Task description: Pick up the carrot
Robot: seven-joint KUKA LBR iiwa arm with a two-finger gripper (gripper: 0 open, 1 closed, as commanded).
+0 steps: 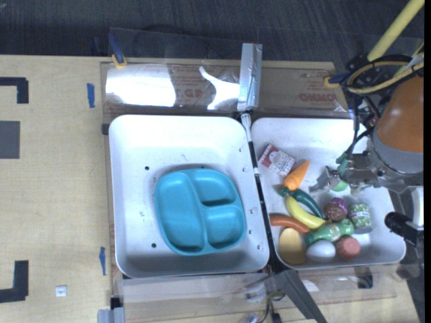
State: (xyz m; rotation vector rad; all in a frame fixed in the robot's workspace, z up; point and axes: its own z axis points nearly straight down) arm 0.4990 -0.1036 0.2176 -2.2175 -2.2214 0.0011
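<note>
Pale wood tabletop (54, 200) spreads to the left, with dark carpet beyond its far edge and two shallow white bins set side by side on it. Largest is the left bin (135, 147), wide and mostly bare around a blue sectioned tray (200, 210) lying near its middle — plenty of open floor along its walls. Right beside it, sharing a rim, sits the right bin (303, 130); its far half is open white floor, while its near half is crowded. Over its right wall hangs the arm (404, 123), grey with an orange band, and the jaws (343, 175) sit low over the bin; whether they are open or closed cannot be told.

Just left of the jaws lies the carrot (296, 175), orange, tilted, apart from the walls, with a red-and-white packet (276, 159) touching its far-left side. Nearer the camera a banana (303, 210) and green stalk press close, then a yellow pear (291, 244), a white egg (321, 249), a purple fruit (336, 210) and a small reddish ball (348, 247) — all packed against the near wall.
</note>
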